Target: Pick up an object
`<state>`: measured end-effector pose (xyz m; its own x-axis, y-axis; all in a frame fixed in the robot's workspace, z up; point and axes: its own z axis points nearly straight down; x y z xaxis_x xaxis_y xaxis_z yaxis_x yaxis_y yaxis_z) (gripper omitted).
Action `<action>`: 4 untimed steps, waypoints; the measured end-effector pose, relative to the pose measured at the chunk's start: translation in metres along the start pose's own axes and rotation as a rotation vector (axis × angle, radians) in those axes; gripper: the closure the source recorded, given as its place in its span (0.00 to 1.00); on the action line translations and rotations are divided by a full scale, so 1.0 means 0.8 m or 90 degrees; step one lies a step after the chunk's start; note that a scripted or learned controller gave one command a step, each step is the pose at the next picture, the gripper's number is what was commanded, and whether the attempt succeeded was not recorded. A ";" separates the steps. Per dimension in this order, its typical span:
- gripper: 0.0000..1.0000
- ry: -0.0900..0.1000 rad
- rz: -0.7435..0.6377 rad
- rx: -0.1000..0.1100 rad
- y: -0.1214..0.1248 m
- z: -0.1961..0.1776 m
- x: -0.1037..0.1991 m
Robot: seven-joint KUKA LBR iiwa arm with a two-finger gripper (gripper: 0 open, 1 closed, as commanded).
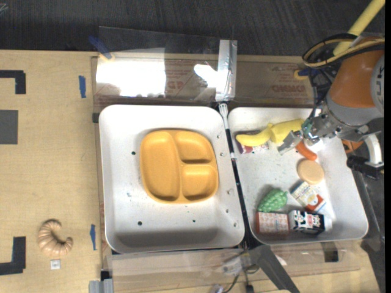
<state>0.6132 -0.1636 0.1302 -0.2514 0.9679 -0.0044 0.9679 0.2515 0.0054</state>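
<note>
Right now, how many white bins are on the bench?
2. The left bin holds a yellow divided plate. The right bin holds the small food items, with the gripper reaching in near its far edge.

A single fixed camera is mounted above the bench and looks down at a slant. It stands far enough back to frame both white bins whole: the left bin sits near frame centre, the right bin toward the right edge. Dark floor runs beyond the bench's far edge at the frame top. The arm enters at the upper right.
</note>
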 end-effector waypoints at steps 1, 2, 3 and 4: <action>0.00 0.007 0.119 -0.005 0.011 0.018 -0.010; 0.00 0.015 0.098 -0.001 0.040 0.046 -0.012; 1.00 0.007 0.099 0.004 0.035 0.036 -0.019; 1.00 0.003 0.149 -0.005 0.097 -0.093 0.087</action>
